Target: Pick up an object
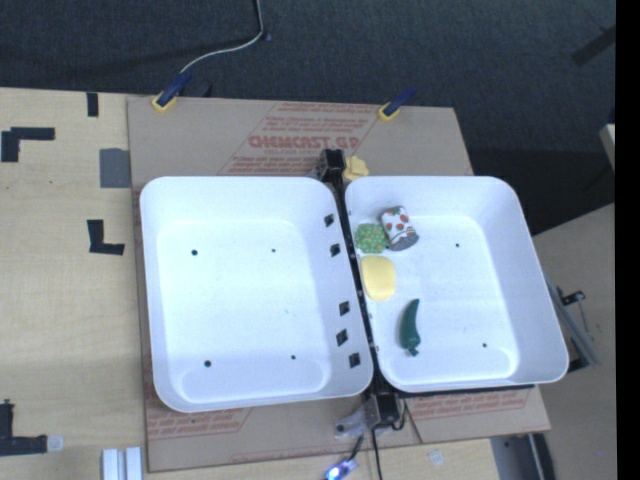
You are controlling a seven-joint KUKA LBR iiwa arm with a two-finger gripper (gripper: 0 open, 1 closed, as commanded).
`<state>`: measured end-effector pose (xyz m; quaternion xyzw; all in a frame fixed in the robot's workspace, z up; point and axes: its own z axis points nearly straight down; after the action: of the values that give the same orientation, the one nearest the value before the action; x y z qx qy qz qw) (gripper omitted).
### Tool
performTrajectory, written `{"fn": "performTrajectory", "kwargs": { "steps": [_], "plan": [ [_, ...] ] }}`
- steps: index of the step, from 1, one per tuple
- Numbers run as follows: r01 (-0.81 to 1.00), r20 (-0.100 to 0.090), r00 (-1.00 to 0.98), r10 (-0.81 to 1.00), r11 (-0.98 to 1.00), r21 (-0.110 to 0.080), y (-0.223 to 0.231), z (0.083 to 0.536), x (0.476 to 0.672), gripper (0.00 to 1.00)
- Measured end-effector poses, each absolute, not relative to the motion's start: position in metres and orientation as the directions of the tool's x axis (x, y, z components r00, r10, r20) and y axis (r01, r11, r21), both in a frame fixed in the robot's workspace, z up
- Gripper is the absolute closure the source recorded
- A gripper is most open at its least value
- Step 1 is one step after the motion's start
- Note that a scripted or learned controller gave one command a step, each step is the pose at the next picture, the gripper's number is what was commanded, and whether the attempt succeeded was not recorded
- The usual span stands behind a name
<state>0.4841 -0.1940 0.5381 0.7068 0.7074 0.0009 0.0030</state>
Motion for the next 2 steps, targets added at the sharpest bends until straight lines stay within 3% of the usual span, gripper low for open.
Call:
{"fn": "performTrajectory", "kwargs": {
  "steps": [1, 2],
  "plan": [
    [1.0, -0.001, 0.0, 1.0, 0.0, 0.001, -0.194, 0.535, 0.484, 0.0],
    [1.0, -0.003, -0.001, 1.0, 0.001, 0.002, -0.194, 0.546, 0.484, 1.0]
  ]
}}
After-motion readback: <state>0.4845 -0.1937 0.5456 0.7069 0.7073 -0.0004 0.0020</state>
